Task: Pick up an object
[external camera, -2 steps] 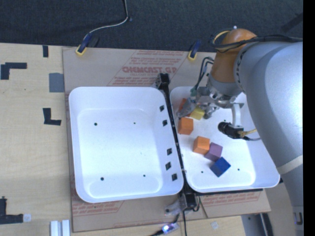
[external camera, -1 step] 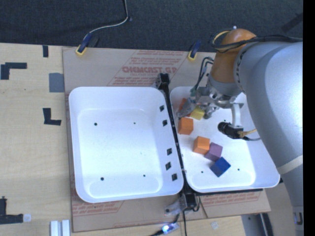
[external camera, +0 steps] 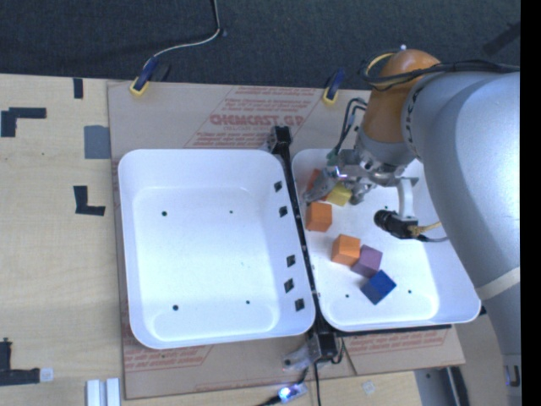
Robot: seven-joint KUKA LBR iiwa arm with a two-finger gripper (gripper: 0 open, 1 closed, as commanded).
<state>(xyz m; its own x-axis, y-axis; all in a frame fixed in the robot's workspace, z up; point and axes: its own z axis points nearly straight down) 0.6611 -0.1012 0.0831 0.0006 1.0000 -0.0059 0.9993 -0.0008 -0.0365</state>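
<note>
I see a small yellow block point(external camera: 339, 196) in the far left part of the right white plastic bin point(external camera: 423, 307), and the two-finger metal gripper point(external camera: 345, 184) is directly at it. The block sits just at the gripper's tips, touching them as far as I can judge, but I cannot tell if the fingers are closed around it or only standing over it, and I cannot tell if the block is lifted from the bin floor.

Just beside the yellow block, a little nearer to me, lies a small orange cube point(external camera: 319, 216), close to the divider between the bins. A reddish-orange piece point(external camera: 314, 181) shows partly on the far left of the gripper, near the bin wall. More to the near side there is a second orange cube point(external camera: 346, 249), touching a small purple cube point(external camera: 368, 260), and just beside that a dark blue cube point(external camera: 379, 287). These three make a short diagonal line in the middle of the right bin.

The grey arm with the orange band point(external camera: 390, 108) comes in from the right and covers the far right part of this bin. A black cable fitting point(external camera: 394, 222) hangs below the wrist.

The left white plastic bin point(external camera: 135, 252) stands side by side with the right one, on a brown cardboard sheet point(external camera: 245, 117).
</note>
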